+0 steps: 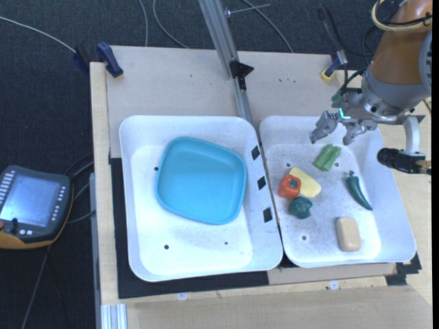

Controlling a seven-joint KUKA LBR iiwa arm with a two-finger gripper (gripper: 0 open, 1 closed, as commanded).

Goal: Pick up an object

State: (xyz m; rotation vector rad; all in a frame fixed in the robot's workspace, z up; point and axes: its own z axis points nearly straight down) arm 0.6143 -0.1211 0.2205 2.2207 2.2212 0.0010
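Green cucumber-like piece (pixel 327 157) looks like the likeliest target, lying in the upper part of the right bin (pixel 391 211), right of the frame's centre, with its long axis tilted from lower left to upper right. Directly above it in the frame hangs the gripper (pixel 337 131), and its two fingers (pixel 321 130) are spread wide apart, one toward the left and one toward the right, with nothing between them. So the pincer is open and empty, poised just beside the upper end of that green piece. The relation that matters: the piece lies just below and a touch left of the midpoint between the fingertips, and the fingers straddle roughly across its long axis, which seems a fair line-up for a closing grasp if the arm drops and shifts slightly toward the lower left. Whether the fingertips are touching the bin floor cannot be told from this slant. Spreading outward, a dark green pepper (pixel 358 190) lies to the lower right, near the bin's right side, a yellow piece (pixel 307 184) and a red tomato-like piece (pixel 290 186) sit touching each other toward the bin's left, a dark teal lump (pixel 300 208) lies just below them, and a tan block (pixel 348 233) rests near the bottom. Over in the left bin (pixel 137 184) sits a blue plate (pixel 202 179), well apart from the action.
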